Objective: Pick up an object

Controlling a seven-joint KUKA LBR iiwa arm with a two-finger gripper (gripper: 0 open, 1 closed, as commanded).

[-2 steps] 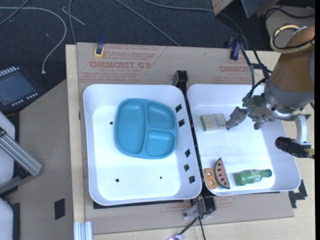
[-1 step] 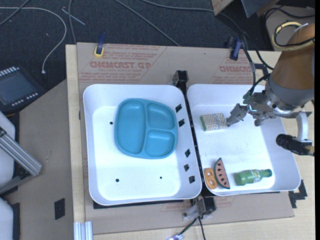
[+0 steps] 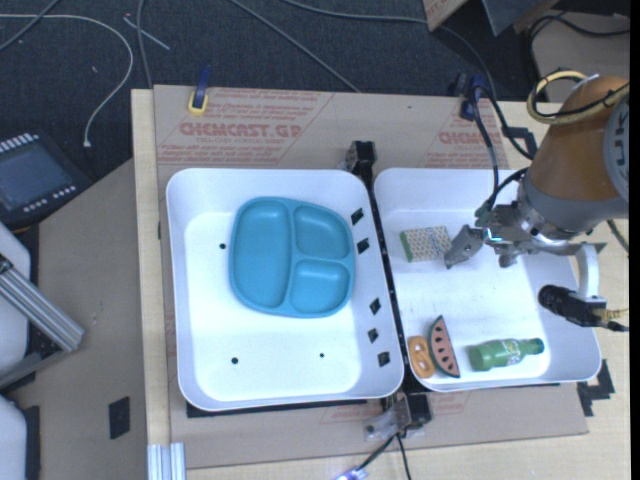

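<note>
From the camera view above the surface (image 3: 150,268), two white bins sit side by side. The left bin (image 3: 200,348) holds a blue divided plate (image 3: 292,256). The right bin (image 3: 560,353) holds three small things: a pale green, speckled rectangular sponge (image 3: 425,243) near its upper left, an orange and dark slice-shaped toy (image 3: 436,349) at its lower left, and a green bottle (image 3: 505,352) lying on its side just beside the toy. The tool (image 3: 487,247) hangs over the right bin, just right of the sponge, its two grey fingers spread apart with nothing between them.
</note>
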